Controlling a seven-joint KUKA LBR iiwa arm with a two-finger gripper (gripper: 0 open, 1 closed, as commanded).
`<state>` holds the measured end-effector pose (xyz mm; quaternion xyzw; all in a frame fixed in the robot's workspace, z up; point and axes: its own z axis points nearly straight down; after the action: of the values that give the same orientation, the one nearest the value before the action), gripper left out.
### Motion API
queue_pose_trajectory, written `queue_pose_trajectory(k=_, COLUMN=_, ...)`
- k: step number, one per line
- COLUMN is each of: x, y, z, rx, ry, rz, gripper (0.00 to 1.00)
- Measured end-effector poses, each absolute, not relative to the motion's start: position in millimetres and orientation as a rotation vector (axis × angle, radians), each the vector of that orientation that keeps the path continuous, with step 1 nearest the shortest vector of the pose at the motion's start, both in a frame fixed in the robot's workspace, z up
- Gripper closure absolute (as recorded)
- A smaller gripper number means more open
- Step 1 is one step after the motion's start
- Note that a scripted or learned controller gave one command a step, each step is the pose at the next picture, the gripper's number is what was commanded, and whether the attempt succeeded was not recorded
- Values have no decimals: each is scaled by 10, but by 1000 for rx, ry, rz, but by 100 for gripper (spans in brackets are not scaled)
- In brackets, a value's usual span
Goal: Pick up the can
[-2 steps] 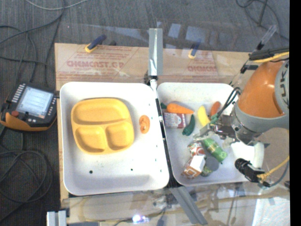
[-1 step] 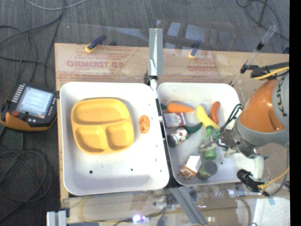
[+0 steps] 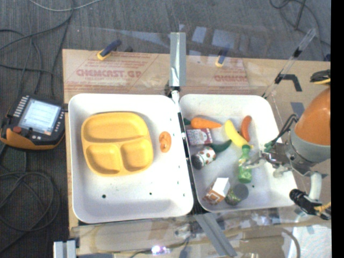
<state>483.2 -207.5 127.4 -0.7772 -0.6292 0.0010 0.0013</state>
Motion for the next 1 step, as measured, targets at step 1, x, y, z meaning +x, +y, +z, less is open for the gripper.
queue_pose_trajectory(k=1, x=4859, y=-1575, z=897, rx=-2465, ry=-1967, rz=-2, gripper=0)
